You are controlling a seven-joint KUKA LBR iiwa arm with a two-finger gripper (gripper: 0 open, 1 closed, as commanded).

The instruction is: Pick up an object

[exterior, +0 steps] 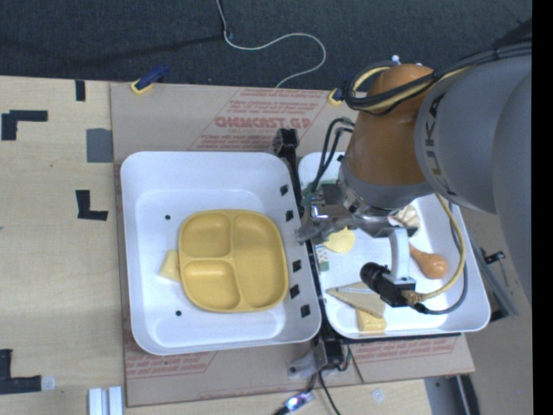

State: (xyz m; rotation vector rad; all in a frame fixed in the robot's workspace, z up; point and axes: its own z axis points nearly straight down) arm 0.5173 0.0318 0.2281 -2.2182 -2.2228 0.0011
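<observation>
My gripper [324,220] reaches down into the left part of the right bin [449,322], close to the wall between the two bins. A pale yellow round piece [342,241] lies just beside and below it. Further toward the front of that bin lie a tan wedge [356,296] and a yellow block [371,321]. An orange drumstick-shaped piece [429,262] rests to the right, partly behind a black fitting on the arm. The arm's wrist hides much of the bin's back half.
The left bin [143,180] holds a yellow divided plate [232,259] with a pale yellow slice [168,267] poking out from under its left edge. Both bins sit on a cardboard sheet [242,119]. A white cable [276,46] loops on the dark surface behind.
</observation>
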